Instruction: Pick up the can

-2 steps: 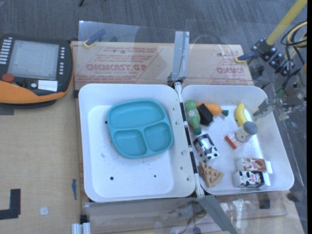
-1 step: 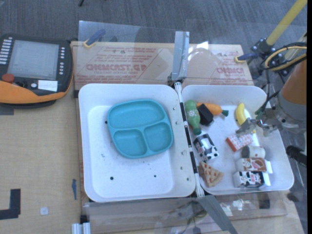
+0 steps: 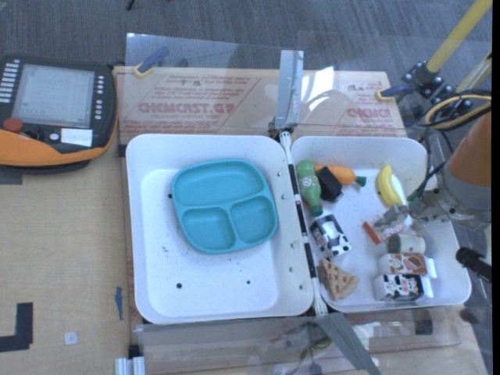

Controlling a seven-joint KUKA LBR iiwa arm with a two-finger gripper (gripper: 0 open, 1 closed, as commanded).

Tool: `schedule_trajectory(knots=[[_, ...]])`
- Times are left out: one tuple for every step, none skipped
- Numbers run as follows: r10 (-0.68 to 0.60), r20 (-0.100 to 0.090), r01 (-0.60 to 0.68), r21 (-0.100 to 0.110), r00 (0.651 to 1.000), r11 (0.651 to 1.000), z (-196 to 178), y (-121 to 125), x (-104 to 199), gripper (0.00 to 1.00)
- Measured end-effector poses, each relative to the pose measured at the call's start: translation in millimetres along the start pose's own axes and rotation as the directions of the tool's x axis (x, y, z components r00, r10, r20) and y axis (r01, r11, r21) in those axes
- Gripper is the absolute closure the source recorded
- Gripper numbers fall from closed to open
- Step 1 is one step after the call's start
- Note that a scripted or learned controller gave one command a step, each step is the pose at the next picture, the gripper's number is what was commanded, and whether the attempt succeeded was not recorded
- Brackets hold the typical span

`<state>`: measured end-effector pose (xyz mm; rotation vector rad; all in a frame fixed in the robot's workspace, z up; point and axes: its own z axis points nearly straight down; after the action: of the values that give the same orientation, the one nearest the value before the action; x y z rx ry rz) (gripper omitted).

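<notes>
The can (image 3: 408, 263), small with a white and orange-brown label, lies on its side near the right bin's front right corner, just behind a cow-print carton (image 3: 401, 287). My gripper (image 3: 393, 223) reaches in from the right and hangs low over the bin floor, a little behind and to the left of the can. A pale cylinder-like piece (image 3: 412, 244) sits between the gripper and the can. Nothing shows between the gripper's tips. The arm's orange band (image 3: 476, 159) is at the right edge.
The right bin (image 3: 451, 287) also holds a banana (image 3: 387, 184), a carrot (image 3: 344, 173), a green bottle (image 3: 308, 184), a black-and-white carton (image 3: 330, 237) and a pizza slice (image 3: 338, 280). A teal divided plate (image 3: 225, 206) lies in the left bin (image 3: 148, 287).
</notes>
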<state>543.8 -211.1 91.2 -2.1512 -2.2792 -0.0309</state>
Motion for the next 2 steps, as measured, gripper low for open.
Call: schedule_trajectory(knots=[[-0.081,0.017,0.08,0.013,0.997,0.997,-33.9,13.8,-2.5,0.0],[0.027,0.005,-0.027,0.002,1.0,1.0,1.0,8.3,5.4,0.0]])
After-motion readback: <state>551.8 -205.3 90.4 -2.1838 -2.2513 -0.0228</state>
